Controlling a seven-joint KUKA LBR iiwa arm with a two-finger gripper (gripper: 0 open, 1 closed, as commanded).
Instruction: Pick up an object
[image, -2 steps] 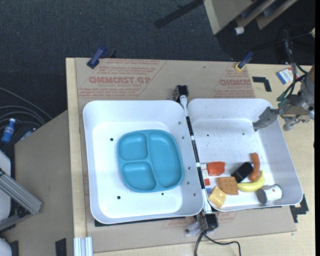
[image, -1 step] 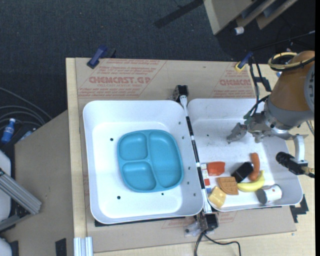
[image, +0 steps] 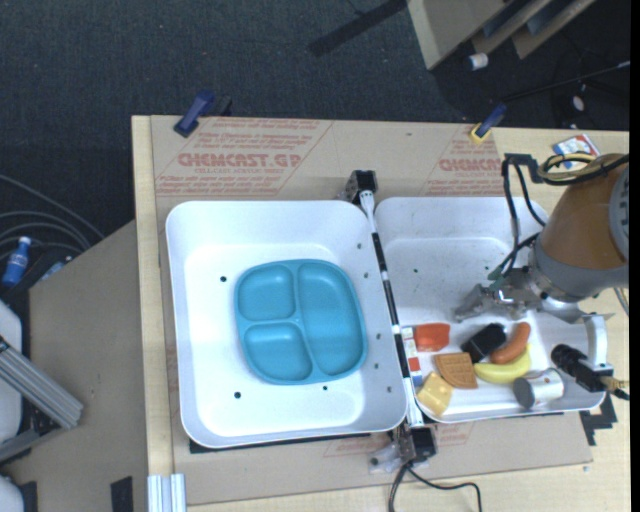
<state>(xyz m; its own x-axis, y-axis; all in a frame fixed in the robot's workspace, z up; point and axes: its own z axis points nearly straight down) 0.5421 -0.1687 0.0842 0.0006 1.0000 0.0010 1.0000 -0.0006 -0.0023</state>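
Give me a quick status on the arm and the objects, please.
Tool over right bin, grip unclear. Nothing seen held. Banana, black block, red piece clustered at near wall. Blue tray in left bin.

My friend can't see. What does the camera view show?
A robot arm's gripper hangs above toy food in the right bin: a banana, a cracker and a red block. The left bin holds a blue divided plate.

- The arm shows a broad orange band, rounded like a barrel.
- Below the band sits a grey wrist section.
- Black cables loop along the arm's upper side.
- The gripper is slim grey metal, with thin pale fingers.
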